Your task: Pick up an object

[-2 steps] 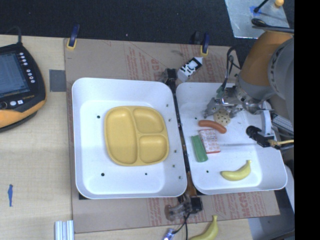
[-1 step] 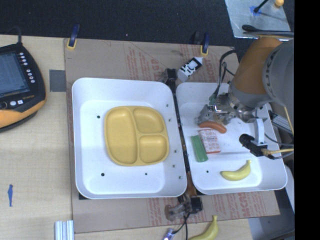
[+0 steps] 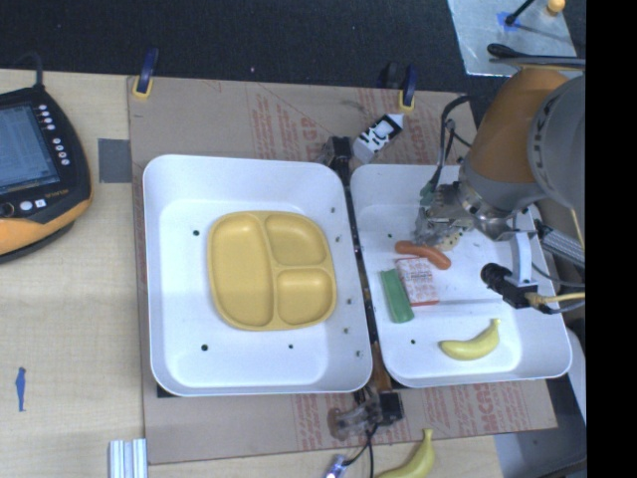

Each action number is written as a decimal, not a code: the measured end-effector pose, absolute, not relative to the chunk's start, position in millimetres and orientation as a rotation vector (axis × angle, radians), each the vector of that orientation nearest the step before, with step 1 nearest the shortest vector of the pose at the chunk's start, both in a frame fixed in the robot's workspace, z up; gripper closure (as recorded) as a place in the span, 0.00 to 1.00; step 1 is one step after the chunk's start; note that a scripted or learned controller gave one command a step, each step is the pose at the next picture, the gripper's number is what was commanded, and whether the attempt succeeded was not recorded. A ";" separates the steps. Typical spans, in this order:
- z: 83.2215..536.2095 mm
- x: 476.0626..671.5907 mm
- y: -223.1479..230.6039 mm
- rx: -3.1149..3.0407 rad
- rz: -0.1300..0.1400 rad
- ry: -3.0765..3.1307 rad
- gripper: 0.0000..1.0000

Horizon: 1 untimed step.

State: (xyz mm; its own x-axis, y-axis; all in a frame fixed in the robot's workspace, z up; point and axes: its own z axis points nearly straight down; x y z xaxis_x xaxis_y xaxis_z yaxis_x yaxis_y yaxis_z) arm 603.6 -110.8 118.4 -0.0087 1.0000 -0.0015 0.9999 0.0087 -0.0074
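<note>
The sausage [image 3: 423, 255] lies in the right bin [image 3: 468, 371], toward its far half, with the gripper [image 3: 441, 225] directly above its far side — whether the tips touch it I cannot tell, and whether they are apart or together I cannot tell either, since the mechanism is a dark tangle from this angle. The main risk, as I judge it, is a miss or a glancing grasp: the sausage is round and slim, so it may roll or squirt away when squeezed. Just near of it sit a red-and-white packet [image 3: 417, 281] and a green bar [image 3: 396, 295], touching each other; a low descent could snag the packet's edge instead. The banana [image 3: 472, 342] lies well apart at the near right. The arm [image 3: 518, 142] enters from the right, its orange band bulking over the bin's far right corner, wrist angled down and leftward. The left bin [image 3: 179, 357] holds a yellow tray [image 3: 271, 269].
</note>
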 end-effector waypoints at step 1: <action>118.3 603.6 -110.8 -2.208 0.010 -2.228 0.00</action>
State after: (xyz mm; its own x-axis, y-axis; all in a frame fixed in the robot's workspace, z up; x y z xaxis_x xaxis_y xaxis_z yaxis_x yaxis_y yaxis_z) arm 603.6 -110.8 118.3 -0.0090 1.0000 -0.0017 0.9999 0.0090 -0.0077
